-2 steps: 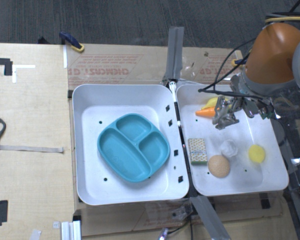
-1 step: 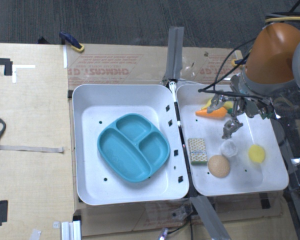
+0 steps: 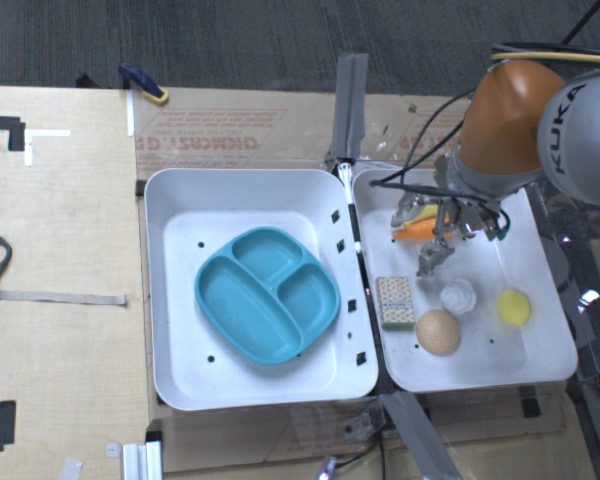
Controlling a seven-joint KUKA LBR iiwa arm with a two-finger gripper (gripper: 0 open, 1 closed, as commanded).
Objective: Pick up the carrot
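My end effector hangs over the right bin — beside the carrot — its grip state I cannot tell.

Reading "KUKA" in dark capitals, running vertically on the grey arm at the right edge of the bench, beside the orange band. Showing red printed lettering on the cardboard sheet lying along the far edge of the bench, behind the left bin; appearing upside down and mirrored, too blurred for spelling out with certainty. Carrying no other legible marks or numbers.
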